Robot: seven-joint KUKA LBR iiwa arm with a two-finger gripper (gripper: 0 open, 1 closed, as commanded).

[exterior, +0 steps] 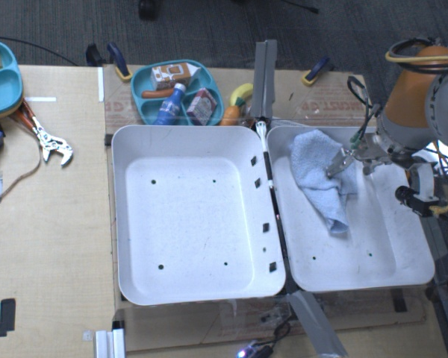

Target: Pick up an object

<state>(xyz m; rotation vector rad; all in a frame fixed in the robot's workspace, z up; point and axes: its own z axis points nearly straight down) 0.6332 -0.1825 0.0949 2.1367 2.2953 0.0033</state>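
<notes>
A crumpled light blue cloth [319, 176] lies in the right bin [381, 259], toward its back left, with a tail trailing to the bin's middle. My gripper [339, 165] is low over the cloth's right edge and seems to touch the fabric there. The grey arm with its orange band [414, 89] comes in from the right over the bin's back corner. The left bin [190, 215] is beside it.
Behind the left bin stands a teal tray [176, 89] holding a blue bottle and small packets, with a yellow object [241, 93] next to it. A wrench [48, 142] and a teal dish [0, 77] lie on the bench at far left. Blue and yellow clamps grip the back edge.
</notes>
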